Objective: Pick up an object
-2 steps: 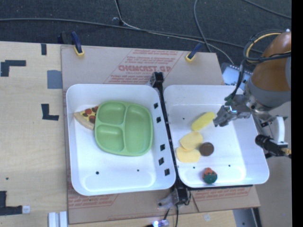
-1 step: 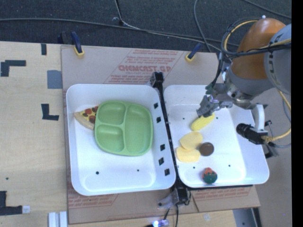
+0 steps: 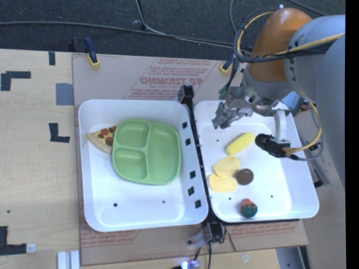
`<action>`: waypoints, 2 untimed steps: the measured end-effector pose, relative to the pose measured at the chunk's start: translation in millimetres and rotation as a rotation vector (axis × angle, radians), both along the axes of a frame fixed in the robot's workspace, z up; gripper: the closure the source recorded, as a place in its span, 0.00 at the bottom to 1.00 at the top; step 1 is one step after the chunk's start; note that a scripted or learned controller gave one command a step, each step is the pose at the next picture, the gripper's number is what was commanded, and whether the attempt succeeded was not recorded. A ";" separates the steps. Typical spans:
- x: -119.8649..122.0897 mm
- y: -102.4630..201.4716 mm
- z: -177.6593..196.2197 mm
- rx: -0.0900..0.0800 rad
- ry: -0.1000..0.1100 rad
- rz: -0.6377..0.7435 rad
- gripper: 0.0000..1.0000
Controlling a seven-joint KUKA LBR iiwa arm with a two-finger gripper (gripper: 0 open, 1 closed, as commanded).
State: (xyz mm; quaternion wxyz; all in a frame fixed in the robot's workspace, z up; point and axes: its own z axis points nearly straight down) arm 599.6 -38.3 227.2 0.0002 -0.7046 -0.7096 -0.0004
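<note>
Hand (image 3: 223, 118) near right bin's (image 3: 291, 206) far-left corner

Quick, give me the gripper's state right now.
Gripper: open and holding nothing, hovering over the back of the right bin, just behind the corn cob.

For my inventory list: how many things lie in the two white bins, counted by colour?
Green: 1, divided plate
Yellow: 3, corn cob, two flat pieces
Brown: 1, round piece
Mixed colours: 2, pizza slice, red-and-green piece
Total: 7
</note>
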 end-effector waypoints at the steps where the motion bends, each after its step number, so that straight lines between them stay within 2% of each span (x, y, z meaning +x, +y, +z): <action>1: 9.9 51.2 -7.8 -0.001 0.002 -0.002 1.00; 2: 31.3 100.1 -16.8 -0.001 0.001 -0.001 1.00</action>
